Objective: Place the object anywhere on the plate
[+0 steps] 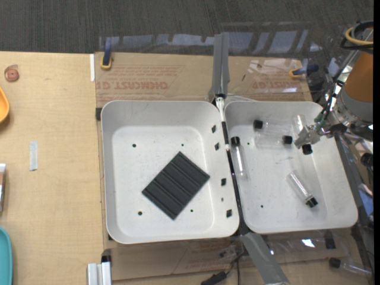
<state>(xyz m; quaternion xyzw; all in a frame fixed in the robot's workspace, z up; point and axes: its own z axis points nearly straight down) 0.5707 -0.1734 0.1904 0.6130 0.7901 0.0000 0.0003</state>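
Tubes in the right bin, plate in the left

Tubes are your task objects: you see clear plastic tubes with black caps scattered in the right bin (350, 218). One tube (301, 188) lies toward the lower right of that bin, one (238, 157) lies along its left wall, and another (270, 126) sits near its upper middle. Your dark ribbed plate (176, 184) lies flat and turned at an angle in the middle of the left bin (113, 218), well apart from the tubes. The gripper (308, 136) hangs over the upper right part of the right bin, beside a black cap. You cannot tell how it is set. Both bins rest on the bench (53, 111).
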